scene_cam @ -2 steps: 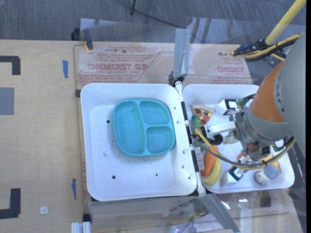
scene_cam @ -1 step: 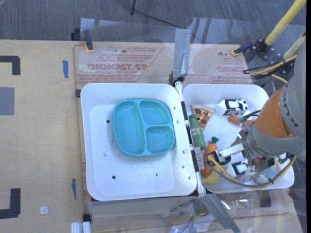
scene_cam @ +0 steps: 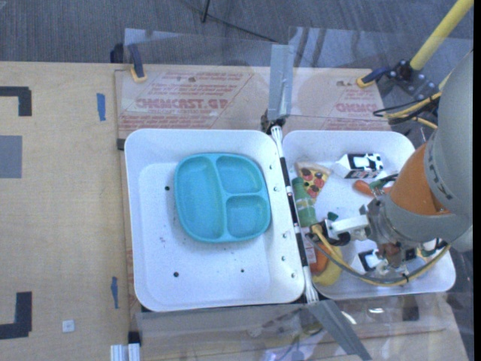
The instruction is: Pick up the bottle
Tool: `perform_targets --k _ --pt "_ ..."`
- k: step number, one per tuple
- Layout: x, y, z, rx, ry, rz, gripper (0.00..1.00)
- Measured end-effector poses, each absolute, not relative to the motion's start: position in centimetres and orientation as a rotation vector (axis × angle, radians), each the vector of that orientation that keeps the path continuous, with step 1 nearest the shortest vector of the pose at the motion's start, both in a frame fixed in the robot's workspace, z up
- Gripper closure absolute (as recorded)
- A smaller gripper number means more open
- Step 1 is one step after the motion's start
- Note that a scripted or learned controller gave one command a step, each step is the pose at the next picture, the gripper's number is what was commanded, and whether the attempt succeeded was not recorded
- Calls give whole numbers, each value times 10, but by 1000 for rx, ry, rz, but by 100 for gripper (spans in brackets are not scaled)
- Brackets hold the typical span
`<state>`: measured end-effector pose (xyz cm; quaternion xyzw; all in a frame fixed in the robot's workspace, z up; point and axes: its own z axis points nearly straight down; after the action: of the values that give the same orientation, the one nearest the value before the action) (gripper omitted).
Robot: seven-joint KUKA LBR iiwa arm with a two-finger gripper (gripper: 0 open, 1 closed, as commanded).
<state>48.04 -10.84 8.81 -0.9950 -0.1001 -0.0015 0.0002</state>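
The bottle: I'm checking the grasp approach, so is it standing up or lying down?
Lying down. The green bottle stretches lengthwise along the right bin's left wall, its side facing the camera.

Bench: pale wood, matt, fine grain. Both bins, left and right: white plastic, smooth, slight sheen. Divided plate: turquoise plastic, smooth, satin finish. Bottle: green, glossy plastic by appearance. Arm: grey casing, smooth and matt, with an orange band.
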Motion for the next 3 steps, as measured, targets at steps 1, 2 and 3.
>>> perform_targets --k 1,2,3 --pt "483 -206 88 -3122 -320 -11 0" --pt "479 -93 178 -3122 -325 6 0" --pt "496 -55 385 -3095 -536 5 0"
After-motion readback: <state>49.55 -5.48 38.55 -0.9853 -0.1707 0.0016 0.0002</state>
